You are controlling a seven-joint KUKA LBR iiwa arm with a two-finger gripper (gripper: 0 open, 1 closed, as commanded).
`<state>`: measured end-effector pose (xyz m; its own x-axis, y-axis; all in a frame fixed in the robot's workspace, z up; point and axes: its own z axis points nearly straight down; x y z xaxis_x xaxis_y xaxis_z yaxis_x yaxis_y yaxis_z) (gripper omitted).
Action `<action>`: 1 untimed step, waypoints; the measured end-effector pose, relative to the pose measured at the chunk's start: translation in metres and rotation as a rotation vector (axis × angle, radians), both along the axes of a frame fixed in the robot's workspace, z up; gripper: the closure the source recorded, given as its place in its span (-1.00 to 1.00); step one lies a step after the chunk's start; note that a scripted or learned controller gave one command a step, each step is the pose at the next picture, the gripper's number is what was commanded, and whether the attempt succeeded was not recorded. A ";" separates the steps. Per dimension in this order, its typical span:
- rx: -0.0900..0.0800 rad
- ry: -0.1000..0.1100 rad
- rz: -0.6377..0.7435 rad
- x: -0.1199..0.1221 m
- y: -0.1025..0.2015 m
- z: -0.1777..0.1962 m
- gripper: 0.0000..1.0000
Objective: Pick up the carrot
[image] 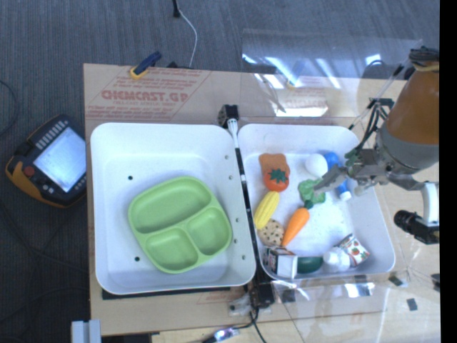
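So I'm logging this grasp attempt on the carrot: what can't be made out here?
- Claw: blurred and seen from above, so open or shut is unclear.
- Carrot's green leafy top: the claw reaches it, contact unclear.
- Small blue object: partly covered by the claw.
- Grey arm with orange band: cut off by the right edge.

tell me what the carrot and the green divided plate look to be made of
Carrot: probably moulded plastic toy food, going by its smooth, even orange body and stiff green top. Green divided plate: likely plastic with a matte finish, one uniform colour, rounded moulded compartment ridges and soft highlights.
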<state>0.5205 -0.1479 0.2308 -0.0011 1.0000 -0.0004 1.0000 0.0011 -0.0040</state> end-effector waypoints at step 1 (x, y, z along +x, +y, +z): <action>0.001 0.000 0.145 -0.003 0.032 -0.119 -1.00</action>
<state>0.5173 -0.1163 0.1113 -0.1451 0.9894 0.0008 0.9894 0.1451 -0.0040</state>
